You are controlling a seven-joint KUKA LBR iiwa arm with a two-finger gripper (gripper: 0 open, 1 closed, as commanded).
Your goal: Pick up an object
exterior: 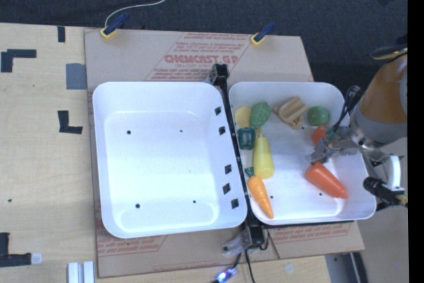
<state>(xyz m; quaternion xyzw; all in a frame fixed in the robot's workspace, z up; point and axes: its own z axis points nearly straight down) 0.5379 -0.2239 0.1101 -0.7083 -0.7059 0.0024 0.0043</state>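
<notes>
The gripper (324, 150) hangs low in the right bin (291, 209), just above a red-orange pepper (326, 181), seemingly lining up a grasp; whether its jaws are released or clenched, I cannot tell.

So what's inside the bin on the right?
The right bin holds toy food: a yellow corn cob, two carrots, a green vegetable, a bread piece and a green ball. The tool covers part of a small red thing.
</notes>
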